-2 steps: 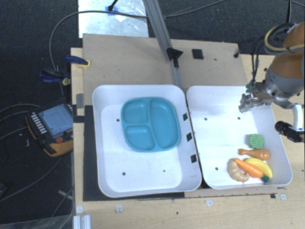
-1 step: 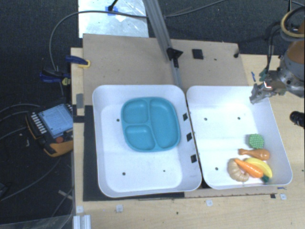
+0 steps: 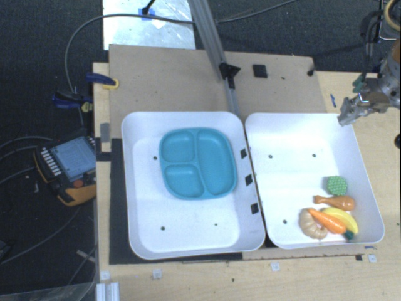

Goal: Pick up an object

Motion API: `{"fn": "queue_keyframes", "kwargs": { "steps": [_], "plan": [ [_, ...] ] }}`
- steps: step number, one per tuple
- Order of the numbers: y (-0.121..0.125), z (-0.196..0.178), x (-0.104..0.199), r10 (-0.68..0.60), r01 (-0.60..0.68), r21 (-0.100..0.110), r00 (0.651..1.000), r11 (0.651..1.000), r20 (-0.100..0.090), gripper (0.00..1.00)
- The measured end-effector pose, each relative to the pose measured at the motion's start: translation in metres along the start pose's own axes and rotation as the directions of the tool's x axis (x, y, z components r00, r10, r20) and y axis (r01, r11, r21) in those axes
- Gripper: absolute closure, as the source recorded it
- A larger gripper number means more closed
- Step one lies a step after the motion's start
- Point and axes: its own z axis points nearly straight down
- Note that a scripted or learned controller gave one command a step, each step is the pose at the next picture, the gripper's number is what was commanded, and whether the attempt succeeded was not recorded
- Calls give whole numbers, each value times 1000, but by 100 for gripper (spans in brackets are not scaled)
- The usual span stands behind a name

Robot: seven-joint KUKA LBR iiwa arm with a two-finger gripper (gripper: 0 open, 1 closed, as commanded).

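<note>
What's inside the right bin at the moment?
In the right bin, near its front right corner: a green piece, a toy drumstick, and a carrot lying across a banana and a tan piece. What lies beneath that cluster is covered.

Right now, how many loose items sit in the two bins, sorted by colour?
Blue: 1, divided plate, left bin
Green: 1, bumpy piece, right bin
Brown: 1, drumstick
Orange: 1, carrot
Yellow: 1, banana
Tan: 1, rounded piece
Total: 6
</note>
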Motion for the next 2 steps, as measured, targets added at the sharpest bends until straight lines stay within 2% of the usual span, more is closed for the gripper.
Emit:
{"fn": "queue_keyframes", "kwargs": {
  "steps": [1,2],
  "plan": [
    [-1,2,46,-2,2,5,1000,1000,-3,100],
    [3,22,101,-2,2,6,1000,1000,-3,100]
  ]
}}
